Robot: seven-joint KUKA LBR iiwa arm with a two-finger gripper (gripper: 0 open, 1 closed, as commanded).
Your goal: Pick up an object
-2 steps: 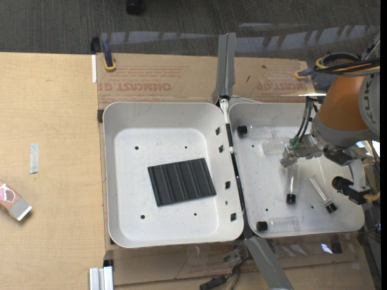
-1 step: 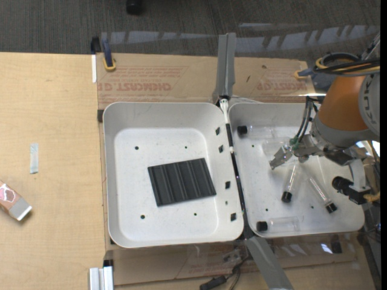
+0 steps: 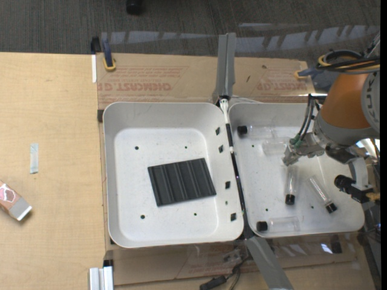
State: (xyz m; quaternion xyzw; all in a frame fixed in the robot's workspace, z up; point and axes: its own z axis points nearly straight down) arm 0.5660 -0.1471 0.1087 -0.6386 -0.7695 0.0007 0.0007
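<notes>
— What is there to pick up in the right bin (image 3: 338, 225)?

— Clear little tubes with black caps. One tube (image 3: 291, 186) lies almost upright in the picture, its cap at the near end; a second tube (image 3: 321, 196) lies slanted to its right, cap toward the near right corner. Both look like glass or clear plastic, thin and hard to make out against the white floor.

— And the end effector (image 3: 294, 154)?

— It hangs low over the middle of that bin, under the grey arm (image 3: 344, 116) with its orange band. The first tube lies just beneath its tip, on the near side; the slanted one is a little further off to the right. Nothing shows between its fingers, and I cannot tell whether they are spread or closed.

— The other bin?

— The left bin (image 3: 121, 222) holds a dark ribbed mat (image 3: 181, 181), flat, slightly turned.

— Any writing?

— Red print on the cardboard (image 3: 151, 80) behind the bins, upside down from here; it reads something like "CHEMCAST".
</notes>
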